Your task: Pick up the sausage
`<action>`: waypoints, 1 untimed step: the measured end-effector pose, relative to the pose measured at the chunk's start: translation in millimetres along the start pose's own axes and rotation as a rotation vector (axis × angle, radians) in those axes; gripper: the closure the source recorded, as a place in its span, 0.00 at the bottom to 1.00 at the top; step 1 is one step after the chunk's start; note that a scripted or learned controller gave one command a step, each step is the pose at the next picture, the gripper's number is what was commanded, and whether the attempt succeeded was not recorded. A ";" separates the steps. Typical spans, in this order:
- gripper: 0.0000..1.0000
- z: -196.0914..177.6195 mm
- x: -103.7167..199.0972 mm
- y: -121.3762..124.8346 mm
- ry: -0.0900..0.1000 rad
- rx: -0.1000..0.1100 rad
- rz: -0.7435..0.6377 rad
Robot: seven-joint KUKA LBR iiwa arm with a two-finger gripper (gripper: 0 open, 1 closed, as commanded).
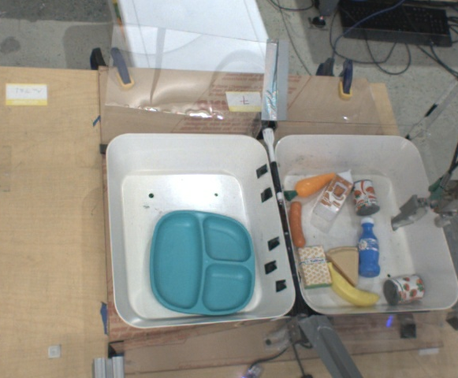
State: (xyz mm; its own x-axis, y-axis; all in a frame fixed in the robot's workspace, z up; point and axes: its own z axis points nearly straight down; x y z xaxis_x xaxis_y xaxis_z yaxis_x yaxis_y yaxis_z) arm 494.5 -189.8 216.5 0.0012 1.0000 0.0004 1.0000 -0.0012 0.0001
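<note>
Front edge: a can [404, 288] lies on its side in the right bin's [432, 172] near corner, with a banana [349, 288] just beside it along the front wall.
Sausage: it lies lengthwise at [296, 223] close against the right bin's left wall, with little room on that side and open floor to its right.
Around the sausage: a carrot [315, 184] sits just beyond its far end; a small box [314, 266] sits near its front end.
Middle of bin: a carton [333, 199], a second can [364, 196], a blue bottle [368, 249] and a slice of bread [345, 261].
Gripper: at [408, 213] over the right bin's right rim, well apart from the sausage; I cannot tell how it is set.
Left bin: [126, 211] holds a teal divided plate [202, 261].
</note>
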 end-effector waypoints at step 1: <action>0.00 79.4 46.0 74.3 -0.001 -0.001 0.140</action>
State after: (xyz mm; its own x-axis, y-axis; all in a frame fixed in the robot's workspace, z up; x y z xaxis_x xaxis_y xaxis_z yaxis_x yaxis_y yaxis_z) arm 568.8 -143.8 137.2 0.1406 0.9901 -0.0002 0.9901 -0.1406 0.0010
